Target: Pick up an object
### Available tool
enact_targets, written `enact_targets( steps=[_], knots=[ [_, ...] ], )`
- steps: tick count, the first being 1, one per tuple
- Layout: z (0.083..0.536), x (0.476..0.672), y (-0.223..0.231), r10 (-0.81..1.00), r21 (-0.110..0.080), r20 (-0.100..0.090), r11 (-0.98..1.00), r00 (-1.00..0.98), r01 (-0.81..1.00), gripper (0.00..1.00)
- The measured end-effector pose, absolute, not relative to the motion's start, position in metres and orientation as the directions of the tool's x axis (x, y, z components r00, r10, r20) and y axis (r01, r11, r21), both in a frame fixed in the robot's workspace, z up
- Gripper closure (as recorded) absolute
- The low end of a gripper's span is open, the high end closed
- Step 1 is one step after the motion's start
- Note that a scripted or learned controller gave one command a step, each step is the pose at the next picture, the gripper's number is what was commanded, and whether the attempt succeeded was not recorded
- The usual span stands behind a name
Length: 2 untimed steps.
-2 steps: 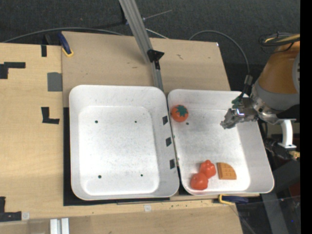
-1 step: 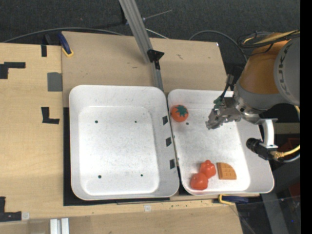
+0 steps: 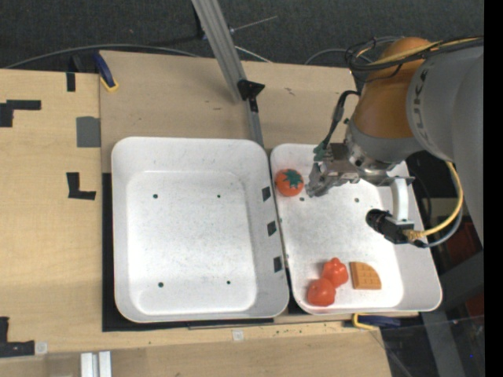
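Near edge of right bin (image 3: 420, 301): red pepper (image 3: 335, 271), a second red piece (image 3: 320, 292) touching it, and a tan waffle-like piece (image 3: 365, 276) just beside, all untouched. Farther in, at the far-left corner of the same bin: tomato (image 3: 288, 182) with green top, resting by the wall. Just right of it: gripper (image 3: 321, 181), lowered close to the bin floor, nothing seen between the fingers; spread of the fingers impossible to tell. Left bin (image 3: 126, 210) alongside. Step judged: approach, grasp not yet made. Next move likely needs a shift left over the tomato, then closing.
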<state>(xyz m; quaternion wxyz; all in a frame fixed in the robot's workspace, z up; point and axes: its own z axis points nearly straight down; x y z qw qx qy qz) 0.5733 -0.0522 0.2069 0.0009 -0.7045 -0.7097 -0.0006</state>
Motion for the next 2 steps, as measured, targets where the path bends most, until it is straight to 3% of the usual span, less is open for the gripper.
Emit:
enact_targets(
  steps=[1, 2],
  knots=[
    [0.210, 0.573, -0.003, 1.000, -0.002, 0.002, 0.007, -0.007, 1.000, 1.00],
    [0.207, 0.588, 0.050, 1.000, -0.001, 0.002, 0.007, -0.007, 1.000, 1.00]
  ],
)
